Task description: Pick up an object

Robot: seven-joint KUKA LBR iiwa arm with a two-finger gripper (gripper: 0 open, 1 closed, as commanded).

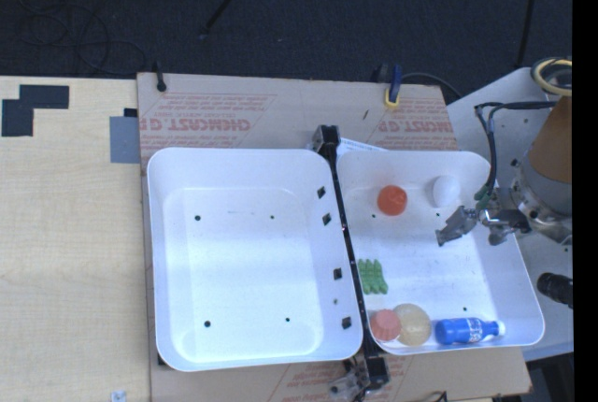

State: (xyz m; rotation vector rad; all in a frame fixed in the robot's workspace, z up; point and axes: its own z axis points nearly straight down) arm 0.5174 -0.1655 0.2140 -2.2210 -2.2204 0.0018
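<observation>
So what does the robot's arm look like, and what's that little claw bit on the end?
The arm is chunky and rounded, with an orange-brown band showing at the right edge and grey metal below it. Thin black cables loop beside it. The claw bit is the gripper: small, dark grey and metallic, made of narrow jointed pieces, with tiny green specks near its base.

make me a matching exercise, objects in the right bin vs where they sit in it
Things:
1. orange ball
2. green toy
3. blue bottle
4. white ball

Places:
A. lying along the near edge, toward the right corner
B. far end, closest to the gripper
C. beside the divider, about midway along it
D. far end, left of the white ball

Pairs: 1-D, 2-C, 3-A, 4-B
</observation>
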